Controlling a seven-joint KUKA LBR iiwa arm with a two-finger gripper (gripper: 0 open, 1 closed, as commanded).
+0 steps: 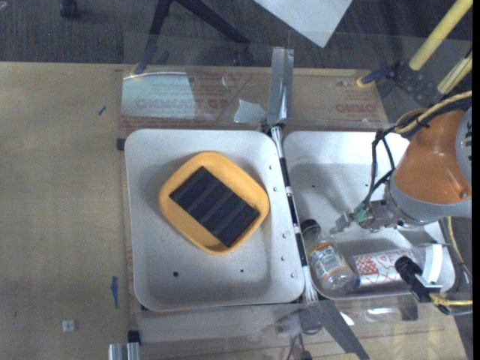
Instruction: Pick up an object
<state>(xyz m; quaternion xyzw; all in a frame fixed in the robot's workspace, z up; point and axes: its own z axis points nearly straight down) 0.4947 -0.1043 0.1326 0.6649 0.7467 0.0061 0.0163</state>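
Nearest, a clear plastic bottle (332,265) lay on its side along the right bin's (330,160) front edge, beside a red-patterned tube (382,267). Above them hung the claw (358,217), its opening impossible to judge. Farther left, a yellow-rimmed dark pad (214,202) rested in the left bin (150,261).

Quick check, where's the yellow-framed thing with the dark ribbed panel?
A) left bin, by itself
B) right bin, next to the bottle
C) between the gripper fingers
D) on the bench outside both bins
A: the yellow-framed dark panel lies flat in the left bin, while the clear bottle lies in the right bin.
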